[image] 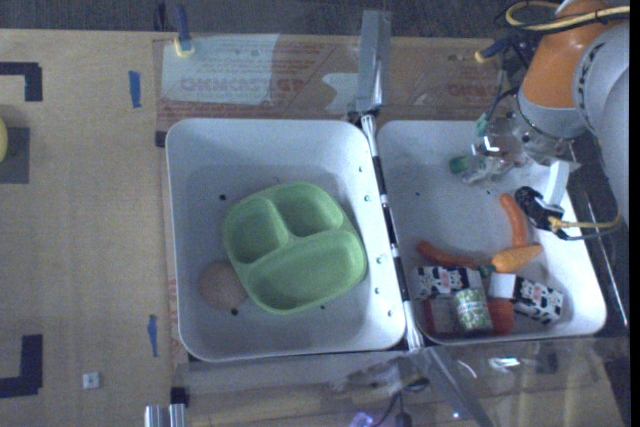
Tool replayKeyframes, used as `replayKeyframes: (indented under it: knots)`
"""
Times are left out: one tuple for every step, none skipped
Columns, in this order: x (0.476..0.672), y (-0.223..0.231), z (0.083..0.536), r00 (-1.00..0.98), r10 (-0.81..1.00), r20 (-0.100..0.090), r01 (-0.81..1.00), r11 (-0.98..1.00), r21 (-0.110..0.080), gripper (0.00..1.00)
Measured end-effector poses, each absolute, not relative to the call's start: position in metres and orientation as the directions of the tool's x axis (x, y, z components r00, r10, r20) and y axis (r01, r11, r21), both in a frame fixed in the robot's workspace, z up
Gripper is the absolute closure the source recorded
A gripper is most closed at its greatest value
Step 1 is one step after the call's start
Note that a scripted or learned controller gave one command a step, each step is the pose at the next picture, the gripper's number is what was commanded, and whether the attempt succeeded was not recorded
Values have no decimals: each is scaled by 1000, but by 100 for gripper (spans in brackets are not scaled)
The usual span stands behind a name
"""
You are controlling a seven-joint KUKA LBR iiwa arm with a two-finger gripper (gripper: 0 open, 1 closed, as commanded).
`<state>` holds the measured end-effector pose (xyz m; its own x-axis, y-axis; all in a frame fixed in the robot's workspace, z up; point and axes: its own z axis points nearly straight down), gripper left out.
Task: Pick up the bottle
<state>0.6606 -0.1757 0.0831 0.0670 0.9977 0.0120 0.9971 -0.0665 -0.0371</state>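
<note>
The bottle [473, 309], small with a greenish label, lies at the near edge of the right bin [440, 195], wedged between two cow-patterned cartons [440, 281]. Carrots [515, 220] lie just behind it. My pincer [478, 162] hovers at the bin's far side; its state I cannot tell. A green divided plate [293, 245] occupies the left bin [190, 215].

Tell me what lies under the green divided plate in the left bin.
A round tan ball pokes out from beneath the green divided plate at its lower-left edge, on the white left bin. The plate hides whatever else lies beneath.
</note>
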Motion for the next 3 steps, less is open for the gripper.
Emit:
replayKeyframes:
  knots:
    - [660, -162, 84, 200, 980, -7, 979, -200, -26, 100]
    - [666, -217, 124, 177, 984, -2, 984, -177, 0, 100]
    - [662, -214, 84, 133, 991, -6, 991, -133, -19, 100]
